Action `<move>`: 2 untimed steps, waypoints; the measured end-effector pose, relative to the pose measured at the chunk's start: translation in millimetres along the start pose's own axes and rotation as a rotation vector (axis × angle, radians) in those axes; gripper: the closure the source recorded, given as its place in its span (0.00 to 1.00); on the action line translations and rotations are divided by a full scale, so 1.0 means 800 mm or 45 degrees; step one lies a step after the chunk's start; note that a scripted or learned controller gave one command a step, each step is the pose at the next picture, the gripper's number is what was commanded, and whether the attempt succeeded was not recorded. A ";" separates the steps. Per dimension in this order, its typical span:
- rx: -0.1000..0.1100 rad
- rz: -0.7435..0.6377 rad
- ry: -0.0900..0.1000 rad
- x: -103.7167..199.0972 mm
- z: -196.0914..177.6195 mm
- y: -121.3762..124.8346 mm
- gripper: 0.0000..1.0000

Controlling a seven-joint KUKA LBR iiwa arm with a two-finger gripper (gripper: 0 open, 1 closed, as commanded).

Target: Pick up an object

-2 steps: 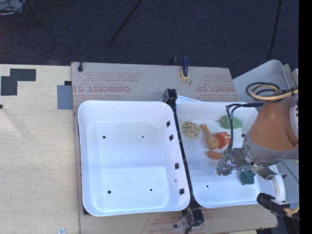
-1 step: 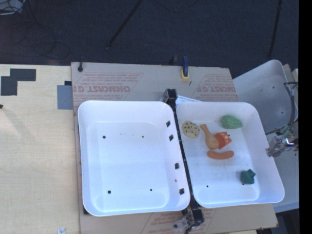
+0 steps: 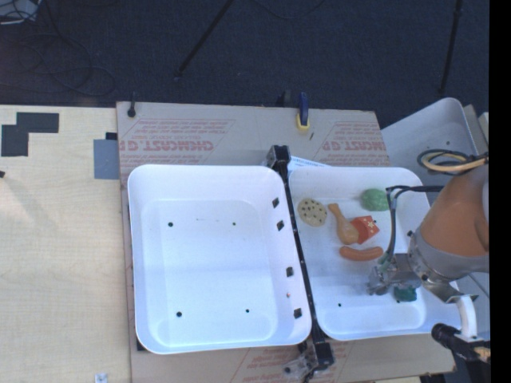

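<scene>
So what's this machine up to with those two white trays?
A robot arm is reaching in from the right, trying to pick something out of the right bin. Its gripper is low at that bin's right side, beside a small teal piece. Further back lie a sausage, a drumstick, a red piece, a green lump and a cookie. I can't tell whether it has grabbed anything.
</scene>
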State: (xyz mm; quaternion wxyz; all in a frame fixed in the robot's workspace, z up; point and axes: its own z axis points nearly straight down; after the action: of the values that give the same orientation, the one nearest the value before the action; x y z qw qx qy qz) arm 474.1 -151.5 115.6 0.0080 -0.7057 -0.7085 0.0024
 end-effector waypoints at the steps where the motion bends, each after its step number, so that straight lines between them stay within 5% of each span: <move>1: -0.031 -0.003 -0.012 0.039 -0.148 0.083 1.00; 2: -0.010 0.013 -0.009 -0.028 -0.114 0.015 1.00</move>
State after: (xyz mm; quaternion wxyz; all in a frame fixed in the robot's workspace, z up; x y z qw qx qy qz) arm 487.6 -174.7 206.6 0.0026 -0.7094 -0.7048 0.0023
